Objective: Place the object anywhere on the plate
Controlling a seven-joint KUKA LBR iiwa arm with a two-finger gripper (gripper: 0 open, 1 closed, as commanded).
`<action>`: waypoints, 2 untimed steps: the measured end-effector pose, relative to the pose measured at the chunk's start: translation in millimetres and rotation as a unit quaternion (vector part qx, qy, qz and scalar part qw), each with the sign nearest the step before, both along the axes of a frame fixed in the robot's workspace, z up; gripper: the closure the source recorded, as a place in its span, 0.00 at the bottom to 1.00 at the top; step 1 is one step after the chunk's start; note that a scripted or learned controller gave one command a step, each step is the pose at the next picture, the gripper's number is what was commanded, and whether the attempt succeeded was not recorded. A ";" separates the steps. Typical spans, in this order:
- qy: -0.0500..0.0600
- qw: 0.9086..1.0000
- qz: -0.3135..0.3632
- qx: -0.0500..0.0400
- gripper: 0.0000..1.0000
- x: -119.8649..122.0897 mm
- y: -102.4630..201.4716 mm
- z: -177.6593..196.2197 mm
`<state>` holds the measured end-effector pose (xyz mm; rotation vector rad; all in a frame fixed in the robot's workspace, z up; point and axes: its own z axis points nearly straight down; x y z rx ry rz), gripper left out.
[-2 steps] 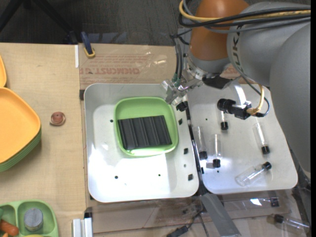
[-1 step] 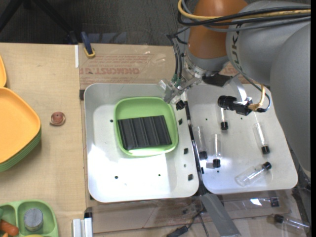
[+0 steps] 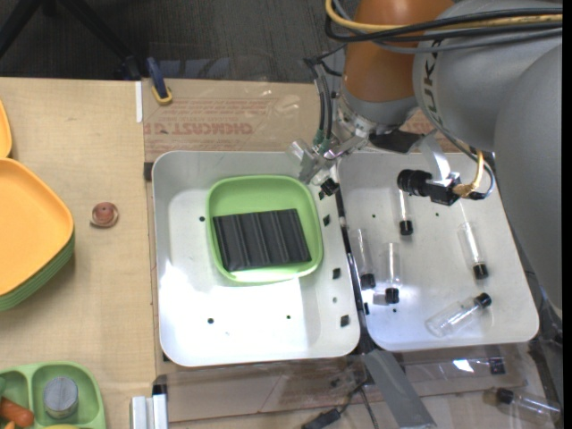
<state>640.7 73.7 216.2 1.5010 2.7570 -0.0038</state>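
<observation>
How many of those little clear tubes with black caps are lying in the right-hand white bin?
5 clear plastic tubes with black caps: upper left, left edge, centre, right, lower right. The grey arm may hide more.

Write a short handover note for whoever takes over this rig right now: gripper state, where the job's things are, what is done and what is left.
Gripper: at the top edge between the two bins, above the green plate's upper right corner; whether it is open or shut cannot be told, and nothing shows in it.
Green plate: in the left bin, bearing a dark ribbed block.
Clear vials with black caps: scattered across the right bin, none on the plate.
Done: no vial moved to the plate yet.
Left: pick one vial from the right bin and set it anywhere on the plate.
</observation>
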 end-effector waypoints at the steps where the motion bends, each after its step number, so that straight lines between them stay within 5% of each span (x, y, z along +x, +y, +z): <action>1: 0.001 1.000 0.031 0.001 1.00 -1.8 -0.2 -25.4; 2: 0.001 1.000 0.030 0.000 1.00 -1.3 -1.8 -16.8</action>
